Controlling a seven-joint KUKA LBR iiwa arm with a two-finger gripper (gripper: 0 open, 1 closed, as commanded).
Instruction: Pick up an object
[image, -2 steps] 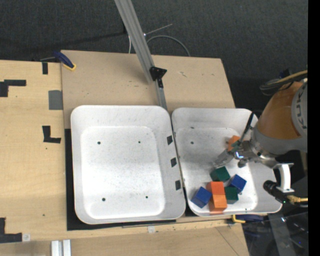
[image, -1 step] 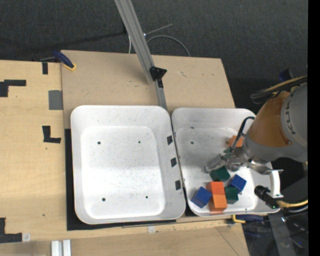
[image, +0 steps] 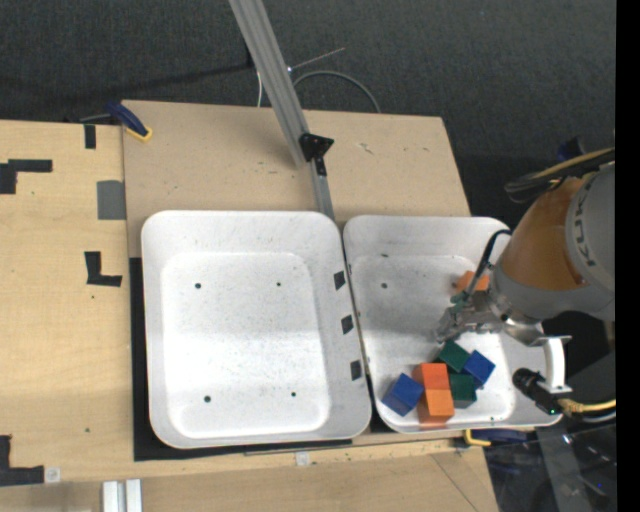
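Observation:
Several small blocks lie in the right bin (image: 400, 245), bunched in its near right corner: a blue block (image: 403, 393), an orange block (image: 435, 390), a green block (image: 458, 370) and a second blue block (image: 479, 367). Another orange piece (image: 468, 283) peeks out beside the arm further back. My gripper (image: 460, 325) hangs low inside the right bin, just above and behind the green block, with the grey and orange arm (image: 545, 255) reaching in from the right. Nothing shows as held.
The left bin (image: 240, 330) sits beside the right one, the two sharing a middle rim with black clips (image: 348, 322). A slanted metal pole (image: 285, 90) crosses the back of the bench. A black-tipped fitting and cables (image: 540, 390) lie by the right bin's near right edge.

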